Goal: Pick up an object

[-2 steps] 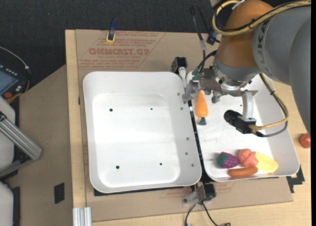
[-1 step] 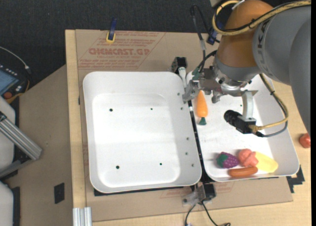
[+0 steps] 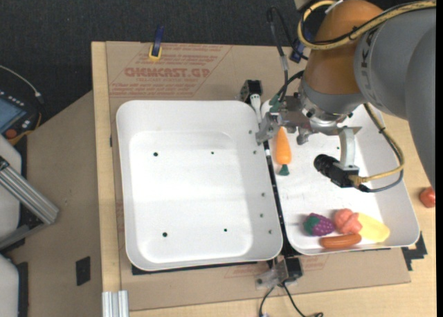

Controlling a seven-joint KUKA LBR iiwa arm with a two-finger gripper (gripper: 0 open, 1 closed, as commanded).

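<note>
The grey arm with its orange band [image 3: 342, 28] reached in from three o'clock and hung over the upper left part of the right-hand shallow white bin [image 3: 387, 170]. Its claw [image 3: 282, 144] sat at the bin's left wall — whether it was open or closed could not be told from above. An orange toy carrot with a green stub [image 3: 282, 151] stood on end right under the claw, just beside the seam between the two bins; a grip on it could not be confirmed.

Toward five o'clock in the same bin lay a cluster of toy food: a purple bunch of grapes [image 3: 319, 225], a pink lumpy piece [image 3: 347, 220], a yellow piece [image 3: 374, 228] and a red-orange sausage [image 3: 338, 241], all touching or nearly so. The left-hand white bin [image 3: 138, 129] lay at nine o'clock on the brown cardboard-topped table [image 3: 180, 66].
</note>
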